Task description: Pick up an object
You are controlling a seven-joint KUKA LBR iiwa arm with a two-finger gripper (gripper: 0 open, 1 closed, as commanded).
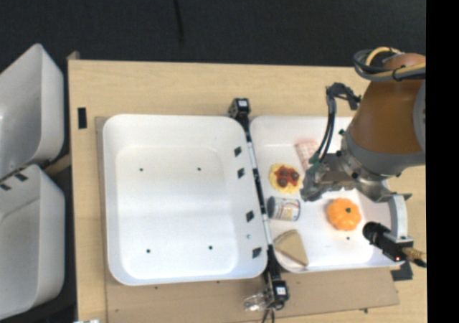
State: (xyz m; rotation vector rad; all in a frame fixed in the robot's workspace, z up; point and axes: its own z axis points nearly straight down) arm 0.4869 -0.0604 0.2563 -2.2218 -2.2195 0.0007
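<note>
**Arm over right bin, hand low among the objects**

Wooden bench (86, 192) carries two shallow white bins side by side. Left bin (172, 135) sits toward the left of the view; right bin (337, 253) holds all the loose items.

Arm (387, 120) reaches in from the right, orange band above grey wrist, over the right bin's far half. Hand (313, 186) hangs dark and low near the bin's middle, just right of the yellow and red toy. Cannot tell whether its fingers are apart or together; nothing visibly clamped between them.

Objects in the right bin:
- Yellow and red toy (285, 177), flat, near the divider between the bins, just beside the hand.
- Small jar (284, 208), lying on its side, just below that toy, close to the divider.
- Orange pumpkin-like toy (343, 214), right of the jar, below the wrist, resting on the bin floor.
- Tan wedge (292, 247), at the bin's near left corner.
- Pink packet (306, 149), toward the far side, partly hidden by a black cable (330, 124).
</note>
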